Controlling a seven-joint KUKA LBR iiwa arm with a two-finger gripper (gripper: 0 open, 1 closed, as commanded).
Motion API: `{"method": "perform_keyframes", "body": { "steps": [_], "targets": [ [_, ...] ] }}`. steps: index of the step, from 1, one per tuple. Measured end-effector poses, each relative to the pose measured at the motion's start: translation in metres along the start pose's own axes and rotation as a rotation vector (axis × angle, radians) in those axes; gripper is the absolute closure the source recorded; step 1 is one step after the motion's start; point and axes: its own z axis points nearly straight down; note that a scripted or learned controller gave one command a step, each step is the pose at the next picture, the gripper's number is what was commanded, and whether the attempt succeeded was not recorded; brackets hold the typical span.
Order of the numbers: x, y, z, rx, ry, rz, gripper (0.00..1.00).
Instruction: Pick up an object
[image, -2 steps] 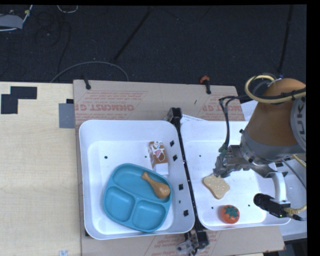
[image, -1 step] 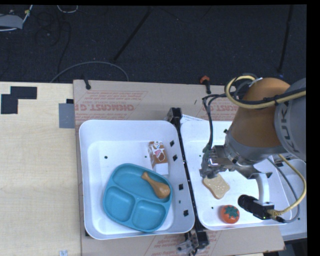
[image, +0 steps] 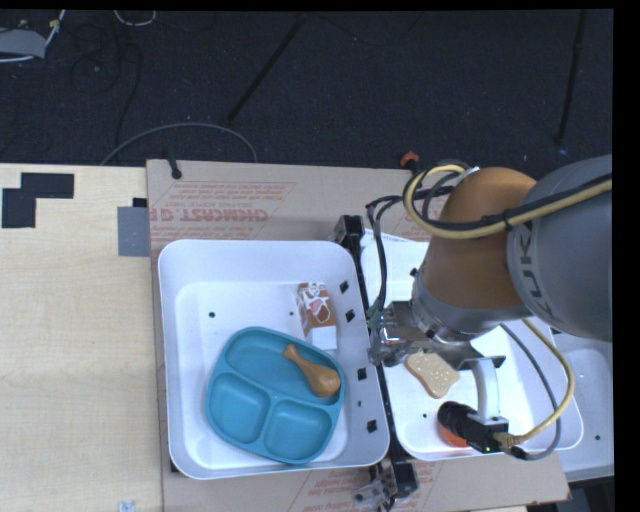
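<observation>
No object is seen to be lifted yet. The gripper (image: 386, 345) is lowered in the bin (image: 590, 420) at the lower right of the frame, just beside a toast slice (image: 433, 374) lying there. How far open it is cannot be told. Grasping and lifting are judged outstanding.

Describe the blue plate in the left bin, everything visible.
The blue plate is a rounded, divided dish, plastic by its look, with one large compartment and two smaller ones. It lies flat, open side up, in the left bin, toward its lower right corner, askew to the walls. A brown toy drumstick rests in the large compartment, thick end by the right rim.
</observation>
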Motion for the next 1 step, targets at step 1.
{"method": "perform_keyframes", "body": {
  "steps": [1],
  "targets": [
    [0.0474,-0.0048,-0.0082,-0.002,-0.001,0.0,1.0]
  ]
}}
